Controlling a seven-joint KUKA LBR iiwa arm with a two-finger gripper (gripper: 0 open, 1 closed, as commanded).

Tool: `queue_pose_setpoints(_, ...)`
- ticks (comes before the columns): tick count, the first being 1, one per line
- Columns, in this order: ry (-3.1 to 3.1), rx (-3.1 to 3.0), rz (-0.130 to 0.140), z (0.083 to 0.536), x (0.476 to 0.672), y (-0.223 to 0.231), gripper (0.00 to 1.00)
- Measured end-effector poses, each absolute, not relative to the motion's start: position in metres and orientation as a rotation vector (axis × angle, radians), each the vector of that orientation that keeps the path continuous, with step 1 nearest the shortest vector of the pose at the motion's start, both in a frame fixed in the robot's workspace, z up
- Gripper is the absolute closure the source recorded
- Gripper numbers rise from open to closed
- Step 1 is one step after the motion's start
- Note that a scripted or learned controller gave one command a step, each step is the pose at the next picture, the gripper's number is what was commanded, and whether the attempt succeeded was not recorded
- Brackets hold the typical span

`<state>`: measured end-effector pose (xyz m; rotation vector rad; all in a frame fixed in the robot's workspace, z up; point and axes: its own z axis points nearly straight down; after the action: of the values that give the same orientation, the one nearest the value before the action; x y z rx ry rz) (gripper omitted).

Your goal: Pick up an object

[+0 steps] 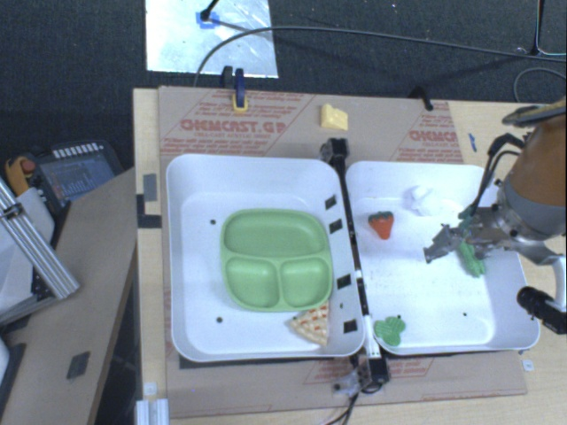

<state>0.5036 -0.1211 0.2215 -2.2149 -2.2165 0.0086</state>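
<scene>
Gripper (pixel 440 248) over right bin (pixel 425 312)

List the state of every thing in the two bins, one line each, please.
Green plastic divided plate: lying flat in the left bin, right side up.
Flat tan pizza slice toy: lying by the plate's near right corner, in the left bin.
Red strawberry toy: lying free in the right bin.
Green leafy toy: lying at the right bin's near edge.
Long green toy: lying under the pincer.

Bench (pixel 106 237), cardboard sheet (pixel 266 122), two white bins (pixel 190 184), yellow block (pixel 334 117)
</scene>
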Motion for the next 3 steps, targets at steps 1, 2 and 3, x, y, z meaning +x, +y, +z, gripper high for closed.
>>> queue_pose_setpoints(1, -2.226, -2.218, -0.002, 0.227, 0.506, -0.121, 0.0)
queue_pose_setpoints(2, -2.221, -2.22, 0.002, 0.178, 0.509, -0.13, 0.0)
queue_pose_setpoints(3, -2.221, -2.219, 0.001, 0.134, 0.503, -0.132, 0.0)
